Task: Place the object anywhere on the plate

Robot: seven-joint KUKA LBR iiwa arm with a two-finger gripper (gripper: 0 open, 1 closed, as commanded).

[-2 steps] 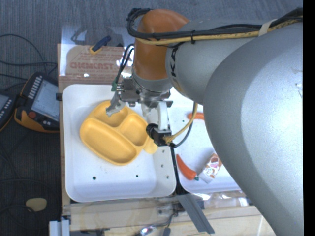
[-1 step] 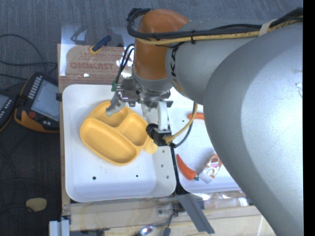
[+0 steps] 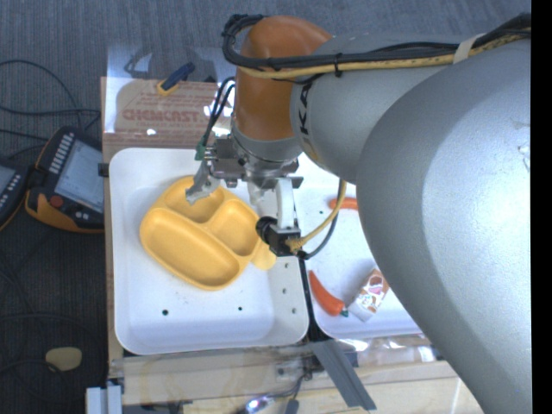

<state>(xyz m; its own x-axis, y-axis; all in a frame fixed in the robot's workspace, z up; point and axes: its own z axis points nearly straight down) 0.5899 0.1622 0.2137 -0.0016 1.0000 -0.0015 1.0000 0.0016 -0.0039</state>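
Tool (image 3: 226, 188) low over the left bin (image 3: 198, 326), at the far part of the yellow plate (image 3: 194, 257), just above the ridge between its two small far compartments. Released or clenched: cannot tell from this angle. Nothing seen in its grasp. Behind it the orange band (image 3: 276, 67) of the wrist, then the grey arm (image 3: 448, 188), very close to the camera and covering much of the right bin (image 3: 341, 248).

Plate flat in the left bin, right of the bin's middle, its right corner up against the wall shared with the right bin. Large near compartment bare.

Loose things all in the right bin, apart from the plate. Orange carrot-shaped piece (image 3: 323, 293) with a green tip, lying just beside that bin's left wall, towards the near side. Small printed packet (image 3: 371, 296) just right of it, close to or touching the green tip. Farther back, a thin orange bit (image 3: 342, 203), partly hidden by the arm. No telling which of these is the object.

Off the surface: a cardboard box (image 3: 164, 110) with red print against the far edge of the left bin, a blue and yellow item (image 3: 175, 76) on top of it. To the left, on the grey carpet (image 3: 52, 24), a yellow-edged handheld screen unit (image 3: 65, 175) with dark cables
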